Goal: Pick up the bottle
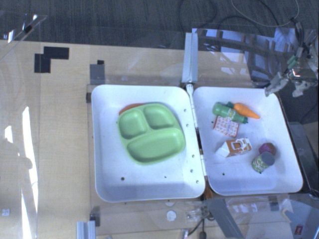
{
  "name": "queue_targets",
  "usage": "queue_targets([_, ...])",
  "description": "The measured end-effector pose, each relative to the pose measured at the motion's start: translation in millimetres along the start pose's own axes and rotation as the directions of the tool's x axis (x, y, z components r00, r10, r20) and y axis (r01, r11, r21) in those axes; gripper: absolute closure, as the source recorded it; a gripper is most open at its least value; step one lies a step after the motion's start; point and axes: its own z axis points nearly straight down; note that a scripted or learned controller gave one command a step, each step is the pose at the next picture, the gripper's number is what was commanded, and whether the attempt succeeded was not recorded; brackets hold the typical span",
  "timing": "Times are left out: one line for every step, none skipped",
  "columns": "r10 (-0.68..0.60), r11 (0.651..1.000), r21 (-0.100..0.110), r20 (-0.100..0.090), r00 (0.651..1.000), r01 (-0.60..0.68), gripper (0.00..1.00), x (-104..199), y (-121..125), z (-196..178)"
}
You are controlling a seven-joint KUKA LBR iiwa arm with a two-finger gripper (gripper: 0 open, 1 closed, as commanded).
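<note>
A green bottle (227, 110) lies on its side at the back of the right bin (286, 148), touching an orange carrot (247, 111) on its right. My gripper (288, 78) hangs at the far right, above the right bin's back right corner and well away from the bottle. Nothing is visibly held in it.
Also in the right bin are a small red-and-white carton (226, 127), an orange-and-white carton (237, 147), a purple item (268, 148) and a green can (261, 163). The left bin (107, 178) holds a green divided plate (151, 132). A metal rail (189, 59) stands behind the bins.
</note>
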Motion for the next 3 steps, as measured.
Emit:
queue_targets([0.05, 0.999, 0.001, -0.001, 0.999, -0.05, 0.0, 44.3, -24.5, 71.2])
queue_targets([-0.071, 0.997, -0.012, 0.004, 0.997, 0.071, 0.0, 22.8, -52.4, 181.0])
queue_targets([0.092, 0.996, -0.013, -0.001, 0.996, -0.092, 0.0, 88.6, -5.1, 180.7])
